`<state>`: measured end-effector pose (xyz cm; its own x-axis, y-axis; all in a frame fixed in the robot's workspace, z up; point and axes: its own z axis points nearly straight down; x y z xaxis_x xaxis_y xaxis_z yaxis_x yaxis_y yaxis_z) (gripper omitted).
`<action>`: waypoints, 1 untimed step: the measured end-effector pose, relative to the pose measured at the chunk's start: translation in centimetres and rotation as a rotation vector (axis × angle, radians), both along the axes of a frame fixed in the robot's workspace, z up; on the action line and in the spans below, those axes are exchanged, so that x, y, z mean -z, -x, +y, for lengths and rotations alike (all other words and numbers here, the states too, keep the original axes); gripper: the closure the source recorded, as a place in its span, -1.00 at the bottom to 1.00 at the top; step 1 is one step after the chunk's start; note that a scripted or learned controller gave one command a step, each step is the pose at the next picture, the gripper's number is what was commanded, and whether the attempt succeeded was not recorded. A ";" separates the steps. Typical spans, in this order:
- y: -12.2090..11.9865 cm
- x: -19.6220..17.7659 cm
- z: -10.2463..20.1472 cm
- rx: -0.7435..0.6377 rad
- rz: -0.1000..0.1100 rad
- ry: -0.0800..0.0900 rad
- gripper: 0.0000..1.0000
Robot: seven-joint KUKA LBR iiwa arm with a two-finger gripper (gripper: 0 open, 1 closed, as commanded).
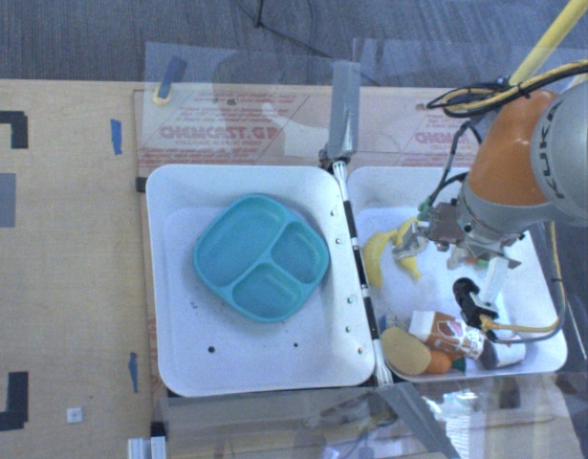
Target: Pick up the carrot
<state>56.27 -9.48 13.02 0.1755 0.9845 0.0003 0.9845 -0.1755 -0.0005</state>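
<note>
- Carrot (440, 362) is lying in the right bin (384, 199), down by that bin's near wall, and is showing as a short orange stub.
- A tan round piece (405, 350) is sitting in the right bin's near-left corner, just beside the carrot and seeming to touch it.
- A small bottle (456, 333) with a white and brown label is lying on its side toward the right bin's near wall. It is crossing over the carrot and hiding part of it.
- The tool (411, 242) is hanging over the left half of the right bin, about midway between its far and near walls, well apart from the carrot. Whether it is wide or narrow, I cannot tell.
- A banana (374, 258) is curving along the right bin's left wall, with a second yellow piece lying just by the tool. Whether they are touching cannot be told.
- The arm (509, 170) is leaning in over the right bin's far-right part, its orange band showing above the wrist.
- The left bin (179, 352) is standing wall to wall with the right bin and is carrying a teal divided plate (262, 256) at its middle.
- The bench (64, 256) is bearing the right bin and its neighbour.
</note>
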 end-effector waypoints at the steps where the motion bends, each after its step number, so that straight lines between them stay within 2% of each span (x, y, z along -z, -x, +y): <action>1: 0.0 -1.0 -0.4 0.008 -0.002 0.000 1.00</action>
<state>56.28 -9.85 14.01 0.1837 0.9830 0.0011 0.9830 -0.1837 0.0011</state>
